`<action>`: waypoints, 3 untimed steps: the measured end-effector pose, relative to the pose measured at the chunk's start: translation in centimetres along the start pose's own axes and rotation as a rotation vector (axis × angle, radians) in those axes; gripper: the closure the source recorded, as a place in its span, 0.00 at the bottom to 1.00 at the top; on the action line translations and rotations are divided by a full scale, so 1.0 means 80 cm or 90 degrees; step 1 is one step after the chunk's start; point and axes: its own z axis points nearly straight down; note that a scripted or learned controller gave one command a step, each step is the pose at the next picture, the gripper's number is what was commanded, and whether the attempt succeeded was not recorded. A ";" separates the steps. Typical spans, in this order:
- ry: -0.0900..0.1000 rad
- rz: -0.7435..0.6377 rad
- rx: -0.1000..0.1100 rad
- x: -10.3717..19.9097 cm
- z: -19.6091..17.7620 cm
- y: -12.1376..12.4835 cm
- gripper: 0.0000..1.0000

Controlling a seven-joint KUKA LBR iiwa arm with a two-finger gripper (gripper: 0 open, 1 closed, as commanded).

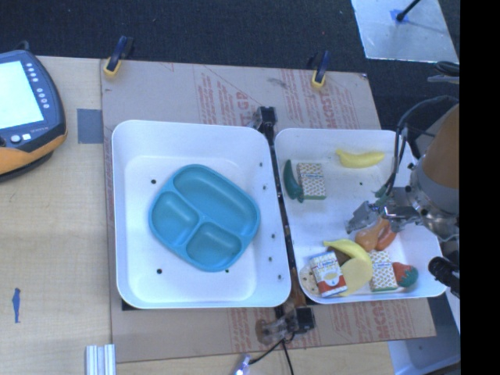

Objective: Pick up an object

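While your gripper (373, 219) hangs low over the right bin (344, 141), its grey fingers (361, 216) touch an orange object (376, 235) just beneath; their spread you cannot tell.

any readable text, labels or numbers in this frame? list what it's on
None can be read.
Cardboard sheet under the bins: faint reddish print, too blurred.
Small box in the right bin: label too small.
Red and white carton: front print illegible.
Carton beside it: illegible.
Pendant screen: washed out.
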 end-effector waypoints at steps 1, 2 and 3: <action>0.000 -0.002 0.001 0.033 0.118 0.008 0.00; -0.003 -0.002 -0.004 0.022 0.133 -0.005 0.00; -0.002 -0.006 -0.002 0.022 0.122 -0.006 1.00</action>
